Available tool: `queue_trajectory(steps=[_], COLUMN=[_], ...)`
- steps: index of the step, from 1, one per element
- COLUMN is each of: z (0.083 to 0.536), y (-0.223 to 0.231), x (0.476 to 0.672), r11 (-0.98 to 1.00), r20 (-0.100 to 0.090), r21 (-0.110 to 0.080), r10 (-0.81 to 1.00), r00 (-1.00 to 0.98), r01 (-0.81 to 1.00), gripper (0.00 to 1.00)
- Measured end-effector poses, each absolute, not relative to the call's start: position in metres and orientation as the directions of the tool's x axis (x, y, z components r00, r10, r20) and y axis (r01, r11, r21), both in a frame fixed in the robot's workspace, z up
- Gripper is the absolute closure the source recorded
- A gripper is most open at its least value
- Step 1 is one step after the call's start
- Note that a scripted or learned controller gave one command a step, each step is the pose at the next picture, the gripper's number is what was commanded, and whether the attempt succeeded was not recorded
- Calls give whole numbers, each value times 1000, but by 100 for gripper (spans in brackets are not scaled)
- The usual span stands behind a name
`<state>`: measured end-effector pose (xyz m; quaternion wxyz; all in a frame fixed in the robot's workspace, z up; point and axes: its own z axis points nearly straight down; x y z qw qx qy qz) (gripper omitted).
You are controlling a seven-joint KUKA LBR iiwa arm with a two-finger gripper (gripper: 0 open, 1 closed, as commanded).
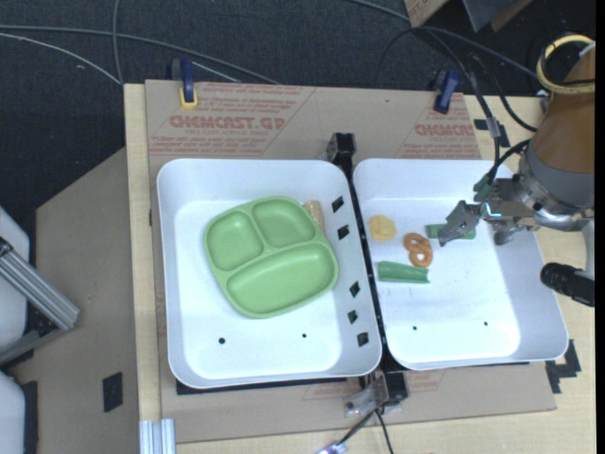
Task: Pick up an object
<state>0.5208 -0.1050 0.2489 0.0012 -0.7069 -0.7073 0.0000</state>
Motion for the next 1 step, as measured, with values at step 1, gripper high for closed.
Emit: queue_trajectory(steps=[1], z=[190], y=[-104], x=[513], r11=[-1], r20=[2], r21=[-5], r10=[1000], r00=[1], r01=[1000], gripper=[0])
